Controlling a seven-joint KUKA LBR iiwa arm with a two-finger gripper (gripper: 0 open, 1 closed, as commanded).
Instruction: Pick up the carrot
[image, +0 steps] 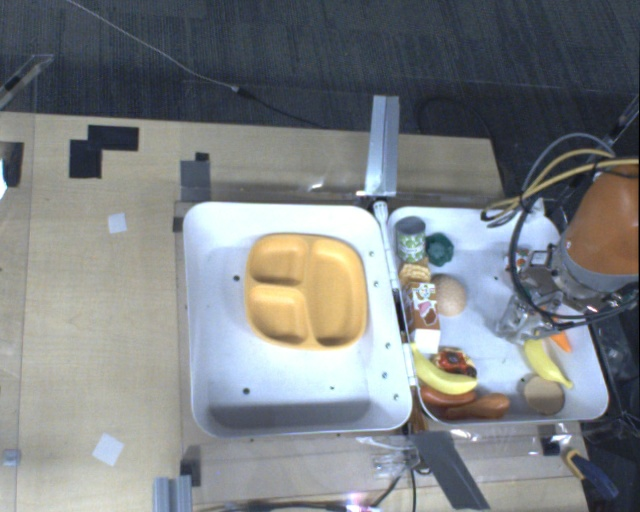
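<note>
we see the arm entering over the right bin, its orange band above the wrist at the bin's right side. the gripper hangs low over the right half of that bin, amid cables; whether the jaws are apart or together we cannot tell, as wrist and wiring obscure them.

the carrot lies near the right wall of the right bin, a small orange piece just beside the upper end of a small banana. only part of it shows below the wrist. it lies just right of the gripper; nothing shows it between the jaws.

along the right bin's left wall we note, from far edge to near edge: a grey can, a dark green item, a small packaged item, a tan round item, a larger banana and a sausage. a brown round item sits in the near right corner.

the left bin holds a yellow divided tray, set toward its far half. both bins rest on the counter.
</note>
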